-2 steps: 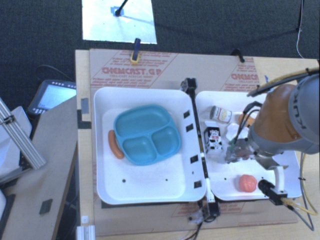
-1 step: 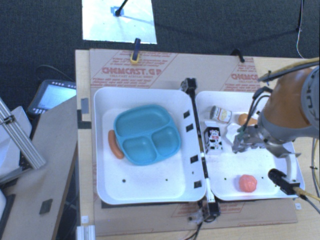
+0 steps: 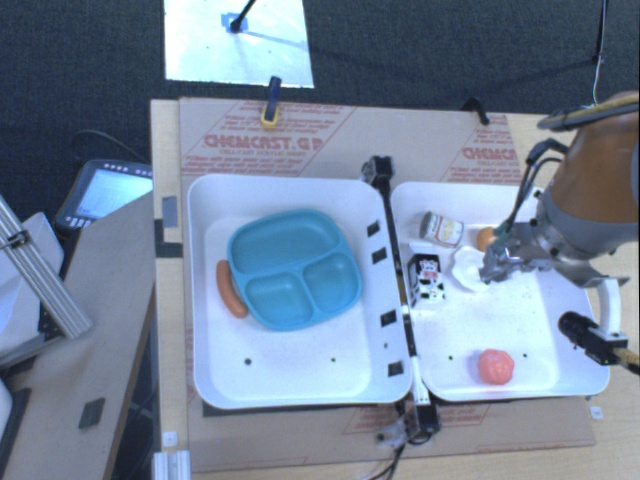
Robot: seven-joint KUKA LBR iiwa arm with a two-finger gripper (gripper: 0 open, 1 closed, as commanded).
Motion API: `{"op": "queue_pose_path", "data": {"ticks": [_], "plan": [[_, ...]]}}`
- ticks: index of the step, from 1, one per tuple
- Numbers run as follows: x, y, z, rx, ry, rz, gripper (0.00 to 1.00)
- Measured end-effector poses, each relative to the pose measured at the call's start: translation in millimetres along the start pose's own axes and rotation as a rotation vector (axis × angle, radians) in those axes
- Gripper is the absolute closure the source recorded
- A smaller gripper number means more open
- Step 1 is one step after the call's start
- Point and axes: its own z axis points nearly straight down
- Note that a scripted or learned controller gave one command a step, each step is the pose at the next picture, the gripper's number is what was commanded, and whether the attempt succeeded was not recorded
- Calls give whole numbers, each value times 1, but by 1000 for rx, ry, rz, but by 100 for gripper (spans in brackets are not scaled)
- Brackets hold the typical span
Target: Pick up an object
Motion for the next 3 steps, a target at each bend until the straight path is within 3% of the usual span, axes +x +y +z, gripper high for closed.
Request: {"op": "queue_pose_path", "data": {"ticks": [1, 2, 3], "plan": [[0, 1, -14, 5, 1, 0, 100], [46, 8, -7, 7, 3, -4, 100], [110, 9, -7, 7, 4, -6, 100]]}}
